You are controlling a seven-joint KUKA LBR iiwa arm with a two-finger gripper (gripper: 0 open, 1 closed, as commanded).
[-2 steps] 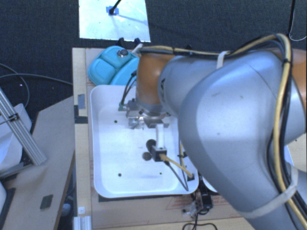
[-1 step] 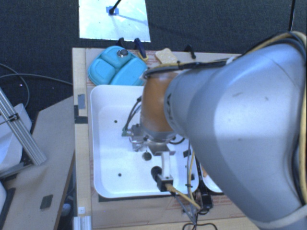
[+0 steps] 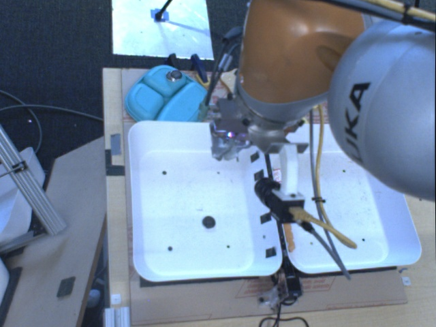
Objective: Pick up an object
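**Arm over the far rim of the bins, dark disc in the left bin**

The upper right of the view is taken up by the arm (image 3: 381, 101), whose grey shell and orange band (image 3: 293, 39) are seen close to the camera. Much of the right bin's far side is hidden by it.

A tan bench (image 3: 116, 251) is seen beneath, and two white bins are set on it side by side. The left bin (image 3: 146, 203) is shown almost whole; of the right bin (image 3: 371, 230), the near half and the right rim are shown. A few tiny dark specks are scattered over both floors.

A pale sheet (image 3: 160, 19) is laid on the dark floor beyond the bench. A blue case (image 3: 163, 95) is placed behind the left bin, just beside its far rim.

A slanted metal rail (image 3: 27, 189) is seen at the left edge, well apart from the bins.

Yellow cables (image 3: 327, 230) are hung from the arm and trail across the right bin near the seam between the bins.

The gripper (image 3: 228, 142) is held over the far rim of the left bin, near the seam. It is seen as a blurred metal cluster, so whether it is spread or pressed together cannot be told. Nothing can be made out in it.

A small dark round disc (image 3: 208, 221) is found on the floor of the left bin, around its middle and toward the near side, well apart from the gripper.
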